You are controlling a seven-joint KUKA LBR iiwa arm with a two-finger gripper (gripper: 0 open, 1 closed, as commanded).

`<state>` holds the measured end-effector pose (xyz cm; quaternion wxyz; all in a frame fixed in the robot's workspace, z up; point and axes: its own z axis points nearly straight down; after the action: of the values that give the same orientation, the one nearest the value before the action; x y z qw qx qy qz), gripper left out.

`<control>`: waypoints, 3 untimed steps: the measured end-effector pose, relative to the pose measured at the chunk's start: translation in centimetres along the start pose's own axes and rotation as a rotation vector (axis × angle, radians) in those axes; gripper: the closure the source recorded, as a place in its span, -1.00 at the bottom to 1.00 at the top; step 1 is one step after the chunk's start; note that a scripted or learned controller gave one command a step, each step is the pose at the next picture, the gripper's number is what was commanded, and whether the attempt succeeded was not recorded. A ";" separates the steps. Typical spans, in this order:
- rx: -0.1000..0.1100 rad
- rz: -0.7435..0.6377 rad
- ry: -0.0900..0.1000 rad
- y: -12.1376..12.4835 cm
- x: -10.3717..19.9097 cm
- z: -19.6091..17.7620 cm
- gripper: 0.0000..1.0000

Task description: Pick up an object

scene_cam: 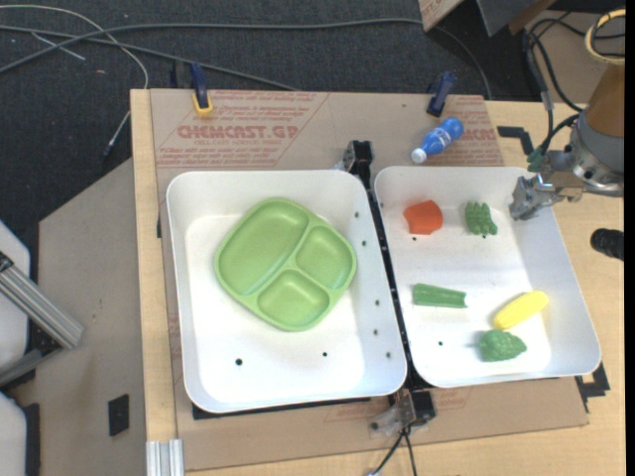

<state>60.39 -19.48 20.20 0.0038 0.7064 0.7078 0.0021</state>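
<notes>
The end effector hangs at the right bin's two-o'clock corner; its grip cannot be told. That bin holds an orange block at eleven o'clock, green pieces beside it, a green bean centrally, and a yellow piece touching broccoli at five. The left bin carries a green divided plate. The arm is cut off at the frame's edge.

Both white bins are looking like smooth, slightly glossy plastic. The green divided plate is showing a smooth matt plastic finish. Beneath them, the brown cardboard sheet is looking matt and papery, with red print. The small blue-and-white bottle is gleaming like plastic. The gripper is shining as bare metal.
</notes>
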 end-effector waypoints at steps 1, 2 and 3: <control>0.000 0.001 -0.001 -0.3 -0.7 -6.2 1.00; 0.009 -0.003 0.004 0.7 4.4 -5.4 1.00; 0.011 -0.004 0.005 1.1 9.3 -4.3 1.00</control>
<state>61.43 -10.17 24.44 -0.0019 0.7051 0.7091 0.0002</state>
